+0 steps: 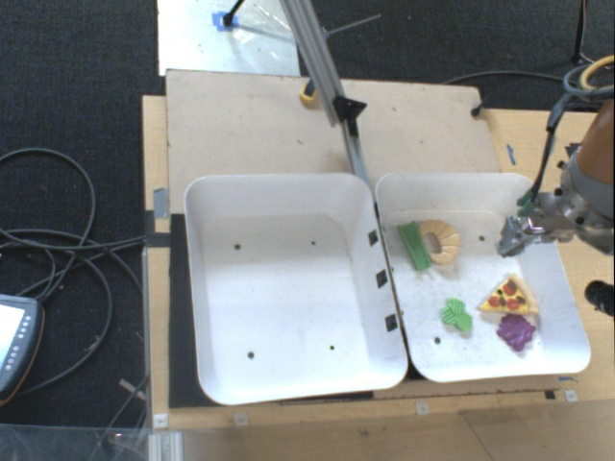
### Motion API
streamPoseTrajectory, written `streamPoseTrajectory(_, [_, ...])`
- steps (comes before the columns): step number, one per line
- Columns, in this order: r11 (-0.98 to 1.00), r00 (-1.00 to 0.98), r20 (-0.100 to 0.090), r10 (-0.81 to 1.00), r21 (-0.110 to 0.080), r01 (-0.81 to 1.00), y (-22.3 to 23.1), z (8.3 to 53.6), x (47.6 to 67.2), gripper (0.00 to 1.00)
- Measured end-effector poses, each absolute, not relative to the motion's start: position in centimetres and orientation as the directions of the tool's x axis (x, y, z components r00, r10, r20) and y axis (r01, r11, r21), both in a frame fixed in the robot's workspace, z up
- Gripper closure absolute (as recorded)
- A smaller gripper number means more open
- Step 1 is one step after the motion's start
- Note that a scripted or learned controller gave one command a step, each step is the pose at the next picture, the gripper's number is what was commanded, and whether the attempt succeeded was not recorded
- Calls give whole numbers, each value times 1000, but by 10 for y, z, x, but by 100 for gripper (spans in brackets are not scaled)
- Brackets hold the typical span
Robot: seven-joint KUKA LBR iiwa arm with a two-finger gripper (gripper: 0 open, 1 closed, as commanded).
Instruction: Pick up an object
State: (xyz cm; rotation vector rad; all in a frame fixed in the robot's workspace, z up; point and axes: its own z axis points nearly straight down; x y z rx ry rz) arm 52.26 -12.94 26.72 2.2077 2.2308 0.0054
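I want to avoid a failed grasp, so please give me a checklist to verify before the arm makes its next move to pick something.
1. Objects are within the right bin: ok. A pizza slice, purple piece, green leaf, green stick and tan ring lie there.
2. Gripper is over the right bin: ok, near its right side, above the pizza slice in the view.
3. Gripper carries nothing: cannot tell.
4. Target stands apart from neighbours: not ok for the pizza slice, which is close to the purple piece; ok for the green leaf.
5. Finger opening is wide enough: cannot tell.
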Motion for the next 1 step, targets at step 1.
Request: streamPoseTrajectory(1, [11, -11, 1, 1000, 4, 1000, -80, 273, 548, 100])
